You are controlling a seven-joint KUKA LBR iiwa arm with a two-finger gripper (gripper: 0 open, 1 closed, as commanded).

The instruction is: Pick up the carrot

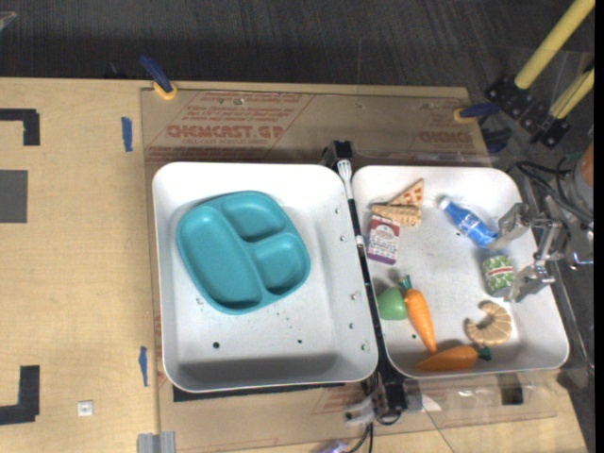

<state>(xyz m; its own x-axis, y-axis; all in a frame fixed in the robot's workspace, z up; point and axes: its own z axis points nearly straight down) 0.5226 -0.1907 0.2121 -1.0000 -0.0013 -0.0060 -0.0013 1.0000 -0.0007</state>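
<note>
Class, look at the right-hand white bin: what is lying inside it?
In the right bin: two carrots, a green fruit, a croissant, a pizza slice, a small packet, a blue bottle and a green can. The gripper covers part of the right side.

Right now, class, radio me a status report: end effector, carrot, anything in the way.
End effector at right bin's right edge, holding nothing. Carrot lies free, mid-bin. Green fruit touching its left; second carrot just below.

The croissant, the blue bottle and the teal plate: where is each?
Croissant (489,322): camera view, middle of its curved body.
Blue bottle (469,221): camera view, middle of its body.
Teal plate (213,272): camera view, floor of its largest compartment.
</note>
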